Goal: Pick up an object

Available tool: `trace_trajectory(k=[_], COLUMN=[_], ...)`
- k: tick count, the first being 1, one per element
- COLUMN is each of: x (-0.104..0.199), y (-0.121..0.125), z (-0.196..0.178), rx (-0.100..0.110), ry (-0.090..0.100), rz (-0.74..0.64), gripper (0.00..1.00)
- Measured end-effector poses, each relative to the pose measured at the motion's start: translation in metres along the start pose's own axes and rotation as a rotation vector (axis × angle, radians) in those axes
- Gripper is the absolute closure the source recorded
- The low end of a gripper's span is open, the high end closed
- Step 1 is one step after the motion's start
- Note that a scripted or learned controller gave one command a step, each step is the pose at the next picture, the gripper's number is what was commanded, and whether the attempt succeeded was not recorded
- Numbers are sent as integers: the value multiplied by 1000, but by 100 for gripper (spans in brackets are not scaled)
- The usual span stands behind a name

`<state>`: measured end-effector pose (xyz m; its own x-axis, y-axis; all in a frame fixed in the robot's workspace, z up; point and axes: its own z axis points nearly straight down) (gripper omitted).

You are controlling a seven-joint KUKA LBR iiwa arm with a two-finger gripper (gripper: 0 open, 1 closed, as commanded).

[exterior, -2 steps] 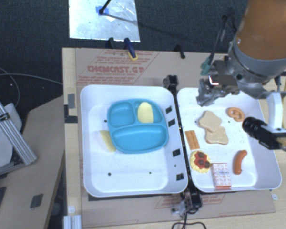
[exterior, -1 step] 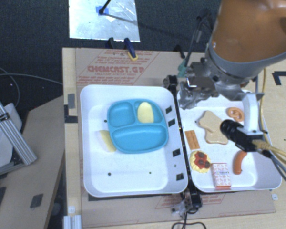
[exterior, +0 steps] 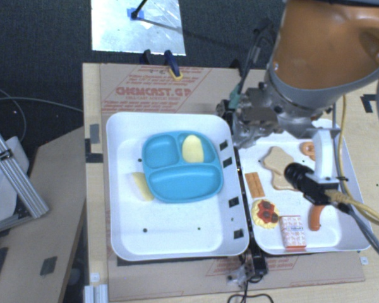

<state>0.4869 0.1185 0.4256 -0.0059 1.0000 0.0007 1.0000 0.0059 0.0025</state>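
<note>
Gripper (exterior: 251, 120) is hanging over the far left corner of the right bin (exterior: 350, 242), just beside the wall it shares with the left bin (exterior: 123, 232); the wrist is hiding its tips, so I cannot tell whether it is apart or together. The nearest candidate, the tan bread slice (exterior: 276, 166), is lying toward the near edge and slightly right of the claw, its long axis probably running far-to-near. The orange strip (exterior: 254, 184) is sitting just beyond it, along the shared wall.
</note>
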Motion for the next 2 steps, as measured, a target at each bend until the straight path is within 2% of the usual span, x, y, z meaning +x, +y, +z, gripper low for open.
trace_trajectory(k=[1, 2], x=[1, 80], y=[0, 5], z=[-9, 43], rx=[-1, 3], ry=[0, 1], rz=[0, -2], gripper=[100, 100])
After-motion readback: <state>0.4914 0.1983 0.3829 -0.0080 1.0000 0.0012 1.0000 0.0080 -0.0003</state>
